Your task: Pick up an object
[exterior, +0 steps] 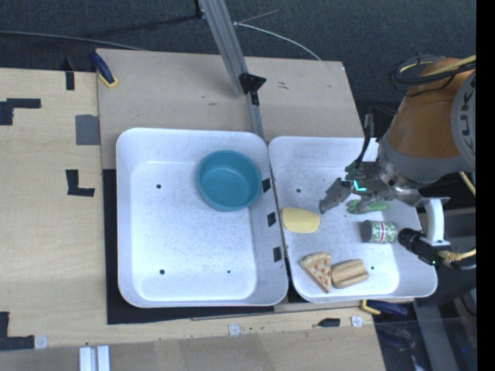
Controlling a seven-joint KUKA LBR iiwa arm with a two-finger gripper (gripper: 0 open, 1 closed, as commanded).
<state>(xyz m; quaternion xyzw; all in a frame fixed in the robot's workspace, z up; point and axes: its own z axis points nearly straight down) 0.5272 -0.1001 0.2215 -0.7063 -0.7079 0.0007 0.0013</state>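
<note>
One pale yellow rounded lump (301, 221) lies near the gripper (348, 197), whose grip I cannot tell.

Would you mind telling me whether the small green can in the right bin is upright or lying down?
Lying down: the green can rests on its side on the right bin floor.

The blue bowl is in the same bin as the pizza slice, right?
Not quite. The camera view shows the blue bowl sitting in the left bin, while the pizza slice lies in the right bin.
</note>
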